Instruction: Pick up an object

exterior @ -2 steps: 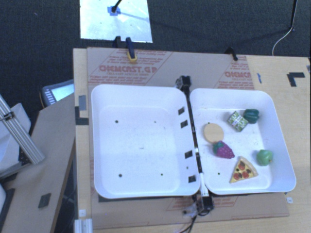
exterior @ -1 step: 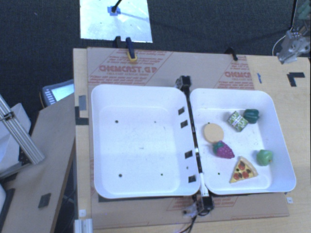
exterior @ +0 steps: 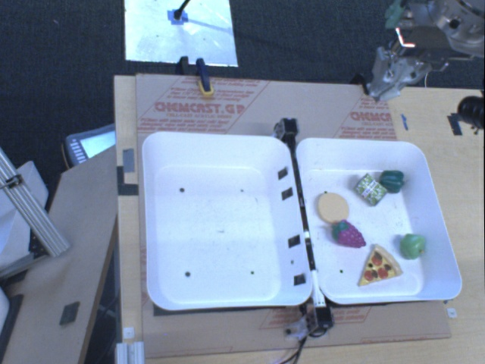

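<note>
Gripper (exterior: 386,78) sits upper right, beyond the right bin (exterior: 436,203) rim; finger state cannot be determined. Bin holds pizza slice (exterior: 379,266), grapes (exterior: 349,234), tan disc (exterior: 332,207), green items. Left bin (exterior: 163,226) adjoins, bare floor.

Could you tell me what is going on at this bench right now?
A robot arm is set to pick up an object. Its gripper hangs above the bench, behind the right bin, holding nothing that can be seen. In that bin lie a pizza slice, grapes, a tan disc, a green box and two green pieces. Nothing has been lifted yet.
</note>
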`<state>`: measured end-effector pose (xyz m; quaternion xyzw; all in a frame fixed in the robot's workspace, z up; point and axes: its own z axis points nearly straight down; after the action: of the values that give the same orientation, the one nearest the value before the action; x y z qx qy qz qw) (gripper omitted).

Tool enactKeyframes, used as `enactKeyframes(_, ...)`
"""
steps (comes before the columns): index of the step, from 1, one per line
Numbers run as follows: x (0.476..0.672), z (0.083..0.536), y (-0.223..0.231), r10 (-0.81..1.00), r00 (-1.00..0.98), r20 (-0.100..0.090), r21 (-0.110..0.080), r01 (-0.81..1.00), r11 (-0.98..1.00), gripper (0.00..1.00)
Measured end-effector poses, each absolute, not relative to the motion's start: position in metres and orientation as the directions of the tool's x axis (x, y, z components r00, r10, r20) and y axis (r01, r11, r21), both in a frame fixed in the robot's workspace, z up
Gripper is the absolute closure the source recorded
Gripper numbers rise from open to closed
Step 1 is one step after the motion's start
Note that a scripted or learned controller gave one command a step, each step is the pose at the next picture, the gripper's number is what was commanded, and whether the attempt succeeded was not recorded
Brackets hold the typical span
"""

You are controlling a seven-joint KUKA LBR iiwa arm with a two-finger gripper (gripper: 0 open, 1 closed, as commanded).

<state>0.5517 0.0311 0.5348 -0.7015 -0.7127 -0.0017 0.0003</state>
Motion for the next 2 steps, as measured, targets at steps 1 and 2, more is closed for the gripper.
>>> enactKeyframes(1,0.574,0.535,0.11,1.0,-0.011,0.002,0.004,1.0,0.011,1.0)
enactKeyframes(2,0.58,0.527,0.201,1.0,-0.012,0.002,0.002,1.0,0.012,1.0)
